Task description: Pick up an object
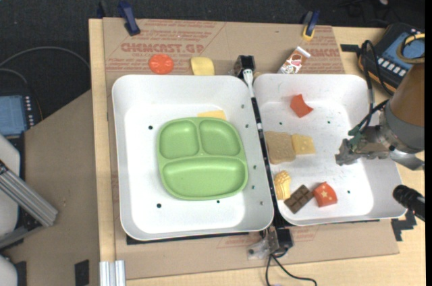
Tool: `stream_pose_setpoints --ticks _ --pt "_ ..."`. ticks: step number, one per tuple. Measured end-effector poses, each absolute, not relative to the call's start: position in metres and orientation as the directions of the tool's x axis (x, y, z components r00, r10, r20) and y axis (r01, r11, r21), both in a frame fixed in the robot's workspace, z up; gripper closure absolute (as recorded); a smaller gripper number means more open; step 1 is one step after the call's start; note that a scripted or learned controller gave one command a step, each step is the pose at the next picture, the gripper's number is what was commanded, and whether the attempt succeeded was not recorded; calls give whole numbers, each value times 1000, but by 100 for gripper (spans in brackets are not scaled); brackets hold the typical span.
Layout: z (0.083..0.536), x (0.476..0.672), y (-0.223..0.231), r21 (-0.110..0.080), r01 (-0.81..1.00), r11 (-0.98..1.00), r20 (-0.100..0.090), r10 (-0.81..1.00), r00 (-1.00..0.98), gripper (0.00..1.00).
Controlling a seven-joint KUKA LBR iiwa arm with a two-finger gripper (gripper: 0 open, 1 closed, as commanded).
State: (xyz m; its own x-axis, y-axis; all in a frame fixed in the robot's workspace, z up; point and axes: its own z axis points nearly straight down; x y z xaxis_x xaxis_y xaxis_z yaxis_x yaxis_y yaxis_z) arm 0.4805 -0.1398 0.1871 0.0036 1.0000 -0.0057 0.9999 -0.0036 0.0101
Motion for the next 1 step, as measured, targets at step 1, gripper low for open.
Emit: stream_pose_setpoints --ticks 1 --pt "182 479 -137 1 1000 -1 -1 1000 1 0"
